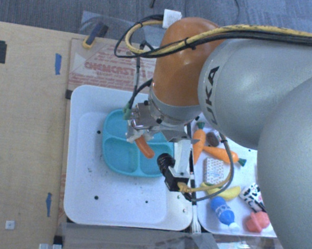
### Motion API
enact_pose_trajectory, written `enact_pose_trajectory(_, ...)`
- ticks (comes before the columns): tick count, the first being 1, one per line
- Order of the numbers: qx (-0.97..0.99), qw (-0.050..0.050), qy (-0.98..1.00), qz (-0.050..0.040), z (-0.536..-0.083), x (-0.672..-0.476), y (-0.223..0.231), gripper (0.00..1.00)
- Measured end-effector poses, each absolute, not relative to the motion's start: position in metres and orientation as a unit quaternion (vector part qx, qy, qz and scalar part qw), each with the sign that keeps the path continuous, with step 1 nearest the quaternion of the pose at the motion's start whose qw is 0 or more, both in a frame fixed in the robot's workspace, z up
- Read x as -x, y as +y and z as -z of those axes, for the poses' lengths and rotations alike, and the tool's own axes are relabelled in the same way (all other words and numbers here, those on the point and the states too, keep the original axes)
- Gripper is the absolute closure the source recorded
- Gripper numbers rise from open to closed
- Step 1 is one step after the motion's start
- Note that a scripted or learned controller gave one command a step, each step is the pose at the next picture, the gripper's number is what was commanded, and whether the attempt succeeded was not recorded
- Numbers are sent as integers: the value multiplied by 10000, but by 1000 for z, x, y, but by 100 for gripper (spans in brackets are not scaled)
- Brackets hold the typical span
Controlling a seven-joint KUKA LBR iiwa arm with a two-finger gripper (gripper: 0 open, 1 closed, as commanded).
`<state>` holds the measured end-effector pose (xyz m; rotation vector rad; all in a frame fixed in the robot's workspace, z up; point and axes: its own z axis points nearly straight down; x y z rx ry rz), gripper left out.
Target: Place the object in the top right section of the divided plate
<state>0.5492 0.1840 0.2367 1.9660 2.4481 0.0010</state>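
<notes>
Item: orange carrot-shaped object (145,146), small, elongated, tilted. Location: over the blue divided plate (118,155), above the ridge between its compartments, directly under the tool (142,130). One end meets the tool's underside; whether the fingers clamp it cannot be told, nor how far apart they stand, since the wrist housing covers them.

Divided plate: blue, rounded, ridged into sections; lies in the left white bin (116,202), toward that bin's upper right. The arm hides its upper right portion.

Tool: grey metal, mounted below the arm's orange band (183,50), hanging over the plate's upper middle. Black and yellow cables run along the arm and loop beside it.

Left white bin: otherwise shows a few dark specks on its floor.

Right white bin (212,218): partly hidden by the arm. Contents visible: two orange carrot-like pieces (210,149), a small mesh-patterned grey item (214,170), a yellow banana shape (221,190), a blue bottle (223,211) with white cap, a pink-red lump (257,221), a black-and-white spotted piece (251,195).

Worktop (17,130): pale wood with black and blue tape marks, left of the bins.
</notes>
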Motion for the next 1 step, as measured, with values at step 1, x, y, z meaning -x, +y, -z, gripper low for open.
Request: enact_pose_trajectory(1, -6253, 19, 7804, -6, -247, -550, 185, 100)
